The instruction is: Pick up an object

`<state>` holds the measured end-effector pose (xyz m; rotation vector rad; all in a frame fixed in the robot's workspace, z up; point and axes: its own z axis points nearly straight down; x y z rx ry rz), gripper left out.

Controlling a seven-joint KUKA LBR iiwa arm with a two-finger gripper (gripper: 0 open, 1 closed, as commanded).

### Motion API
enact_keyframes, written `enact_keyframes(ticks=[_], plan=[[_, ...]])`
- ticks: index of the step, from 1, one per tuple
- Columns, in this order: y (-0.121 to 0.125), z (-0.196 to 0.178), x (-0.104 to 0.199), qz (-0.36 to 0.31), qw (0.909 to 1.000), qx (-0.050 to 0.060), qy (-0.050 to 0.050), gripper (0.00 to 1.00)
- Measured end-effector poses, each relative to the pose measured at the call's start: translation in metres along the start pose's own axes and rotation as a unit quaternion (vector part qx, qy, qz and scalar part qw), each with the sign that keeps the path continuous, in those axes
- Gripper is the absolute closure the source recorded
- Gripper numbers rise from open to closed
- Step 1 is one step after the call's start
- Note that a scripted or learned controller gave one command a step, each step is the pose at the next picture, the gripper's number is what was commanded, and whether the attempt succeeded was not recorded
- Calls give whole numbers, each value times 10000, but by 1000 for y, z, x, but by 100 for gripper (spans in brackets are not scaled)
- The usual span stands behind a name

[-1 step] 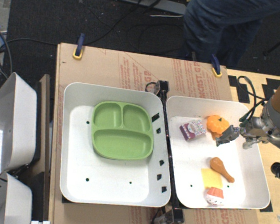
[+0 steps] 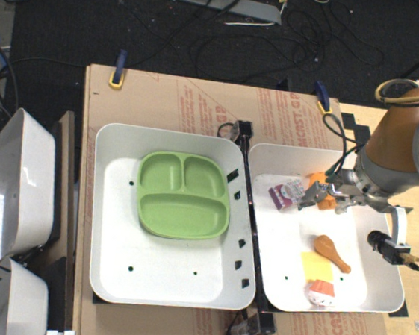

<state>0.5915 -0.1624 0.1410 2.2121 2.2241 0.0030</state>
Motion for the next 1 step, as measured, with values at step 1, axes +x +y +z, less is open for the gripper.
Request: enact_keyframes(ticks=[1], plan=[[47,47,43,6,10000,1,10,0]])
